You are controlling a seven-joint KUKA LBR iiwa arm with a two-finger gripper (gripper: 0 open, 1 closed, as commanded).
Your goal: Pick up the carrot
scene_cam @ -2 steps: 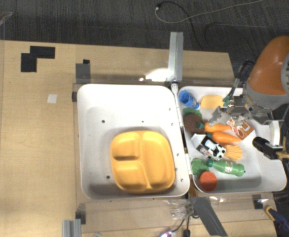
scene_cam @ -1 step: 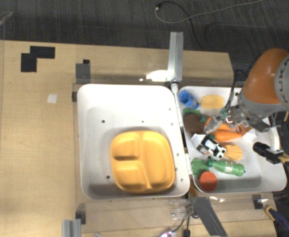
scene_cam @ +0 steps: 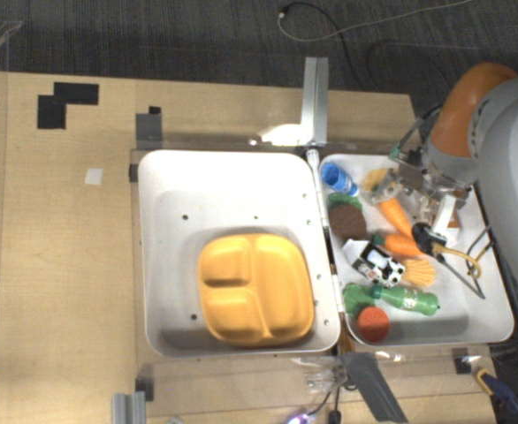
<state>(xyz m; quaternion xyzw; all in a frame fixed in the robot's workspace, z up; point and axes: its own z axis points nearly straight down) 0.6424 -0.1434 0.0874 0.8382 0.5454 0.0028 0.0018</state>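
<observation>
Grey metal two-finger gripper [scene_cam: 415,203] low over the upper part of the right white plastic bin [scene_cam: 493,312], tips just beside the tapered orange carrot [scene_cam: 397,215]; whether they are apart or together cannot be told. Carrot lies slantwise among clutter: blue round cup [scene_cam: 336,177] and brown oval lump [scene_cam: 348,220] left of it, green plastic bottle [scene_cam: 399,299] and red ball [scene_cam: 372,322] below. Yellow three-compartment tray [scene_cam: 255,287] sits in the left white bin [scene_cam: 175,188].

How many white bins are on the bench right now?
2. The left bin holds a yellow divided tray. The right bin holds the carrot among a pile of toys, with the gripper above it.
</observation>
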